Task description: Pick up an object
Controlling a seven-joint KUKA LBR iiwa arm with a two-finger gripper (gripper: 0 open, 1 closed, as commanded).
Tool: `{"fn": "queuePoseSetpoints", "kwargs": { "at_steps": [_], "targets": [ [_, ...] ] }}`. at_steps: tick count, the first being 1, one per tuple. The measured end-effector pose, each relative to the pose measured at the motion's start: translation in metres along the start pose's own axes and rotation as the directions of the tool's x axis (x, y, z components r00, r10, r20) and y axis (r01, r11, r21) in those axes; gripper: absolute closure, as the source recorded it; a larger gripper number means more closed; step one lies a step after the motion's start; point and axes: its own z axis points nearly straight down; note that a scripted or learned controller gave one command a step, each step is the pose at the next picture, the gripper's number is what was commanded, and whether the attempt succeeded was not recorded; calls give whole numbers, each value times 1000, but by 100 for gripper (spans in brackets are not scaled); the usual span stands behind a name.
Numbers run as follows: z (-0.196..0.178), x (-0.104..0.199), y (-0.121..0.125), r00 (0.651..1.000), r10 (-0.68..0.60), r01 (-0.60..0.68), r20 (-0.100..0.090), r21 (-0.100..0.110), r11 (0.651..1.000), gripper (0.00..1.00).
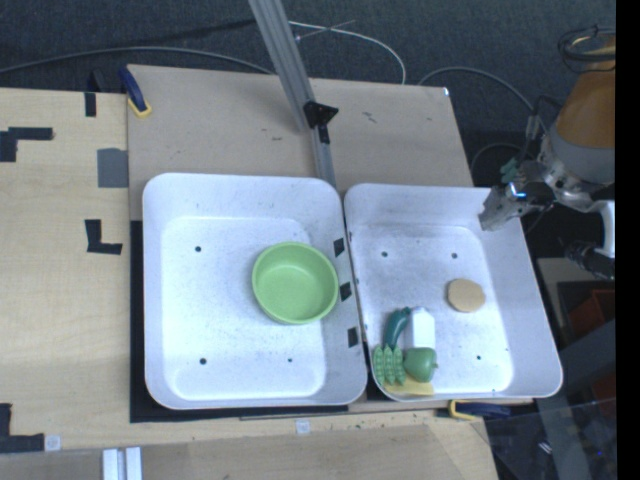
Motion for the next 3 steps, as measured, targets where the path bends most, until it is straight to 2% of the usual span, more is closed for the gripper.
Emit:
{"fn": "queuePoseSetpoints", "kwargs": {
  "at_steps": [1,3],
  "targets": [
    [1,0,0,1000,1,-1,-2,6,1000,100],
    [3,89,-5,1000,-3,3,-3,7,1000,100]
  ]
}}
